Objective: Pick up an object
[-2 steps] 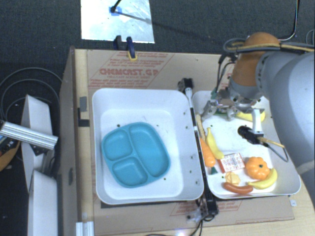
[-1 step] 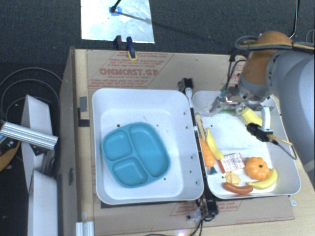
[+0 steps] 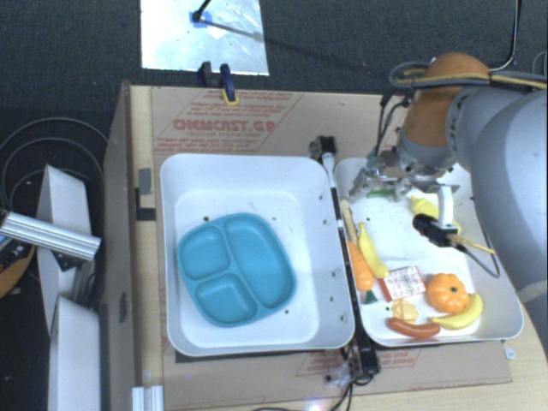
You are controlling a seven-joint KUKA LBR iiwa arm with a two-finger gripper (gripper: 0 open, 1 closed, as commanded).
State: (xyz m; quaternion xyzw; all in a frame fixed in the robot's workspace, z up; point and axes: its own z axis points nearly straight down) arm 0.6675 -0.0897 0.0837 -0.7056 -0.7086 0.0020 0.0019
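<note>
My gripper (image 3: 382,183) hangs over the far end of the right bin (image 3: 501,319), close to its back left corner. Just right of it lies a small yellow piece (image 3: 423,205). Toward the near end sit a yellow banana-like fruit (image 3: 369,250), an orange carrot (image 3: 362,273), a small white and red box (image 3: 404,282), an orange pumpkin (image 3: 448,291), a curved banana (image 3: 463,314), a red sausage (image 3: 412,328) and a pale yellow bit (image 3: 404,309). I see nothing held by the gripper.
The left bin (image 3: 193,182) holds a blue divided plate (image 3: 235,267). A ridge (image 3: 340,255) separates the two bins. The bulky grey arm (image 3: 505,161) covers the right bin's far right side. Cardboard (image 3: 248,118) lies under both bins.
</note>
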